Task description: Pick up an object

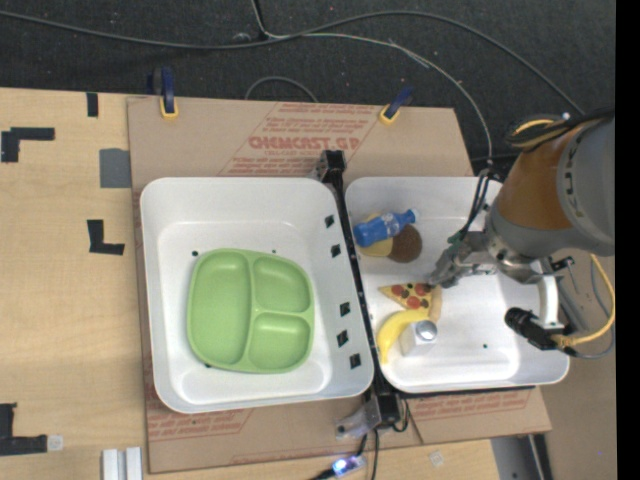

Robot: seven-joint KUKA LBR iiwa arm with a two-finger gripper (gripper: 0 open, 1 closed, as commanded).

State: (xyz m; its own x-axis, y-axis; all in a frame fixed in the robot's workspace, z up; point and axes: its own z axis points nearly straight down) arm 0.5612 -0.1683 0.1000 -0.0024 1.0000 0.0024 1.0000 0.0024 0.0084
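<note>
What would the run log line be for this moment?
gripper low in right bin | beside pizza slice | nothing visibly held | banana, blue bottle untouched

This looks like a robot lab. A big grey and orange robot arm (pixel 560 193) reaches over a desk (pixel 60 268) covered with cardboard (pixel 300 138) held by clamps (pixel 165 93). Black cables (pixel 300 36) run across the dark floor, and two white bins (pixel 165 218) hold toy food.

The gripper (pixel 443 271) hangs low in the right bin (pixel 500 368), its tips just beside the pizza slice (pixel 412 294). Beyond the pizza lie a banana (pixel 392 335), blue bottle (pixel 383 228) and brown piece (pixel 405 245). A green plate (pixel 250 310) sits in the left bin (pixel 165 268), well apart.
</note>
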